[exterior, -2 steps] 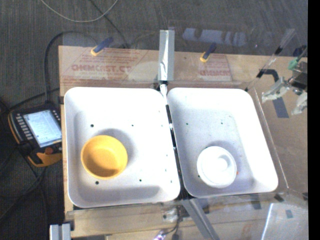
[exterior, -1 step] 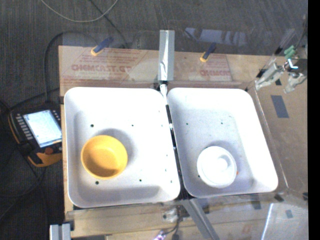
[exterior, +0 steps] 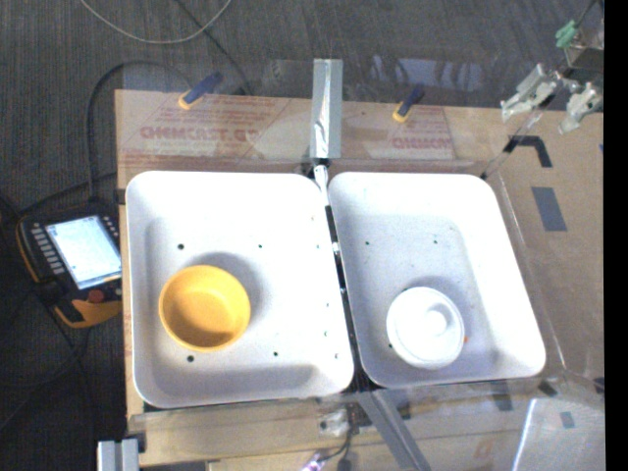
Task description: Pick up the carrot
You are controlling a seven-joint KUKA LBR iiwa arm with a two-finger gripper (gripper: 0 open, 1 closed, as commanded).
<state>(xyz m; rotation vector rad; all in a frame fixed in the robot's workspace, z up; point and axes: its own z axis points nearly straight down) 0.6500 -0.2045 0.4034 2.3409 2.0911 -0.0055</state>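
A: Carrot?

B: Only an orange sliver (exterior: 464,340) touching the white bowl's (exterior: 424,324) right rim. Likely the carrot, mostly hidden; can't confirm.

A: Claw?

B: Claw (exterior: 551,96) well beyond the white bowl, up and to its right, outside the bin. Spread open, nothing in it.

A: Progress?

B: None that shows. Approach, grasp and lift all remain, by my judgement.

A: Counts?

B: One possible carrot. One white bowl, in the right bin (exterior: 510,263). One yellow bowl (exterior: 204,307), far left of the white bowl, in the left bin (exterior: 235,189). Two bins, one claw, one counter (exterior: 579,253).
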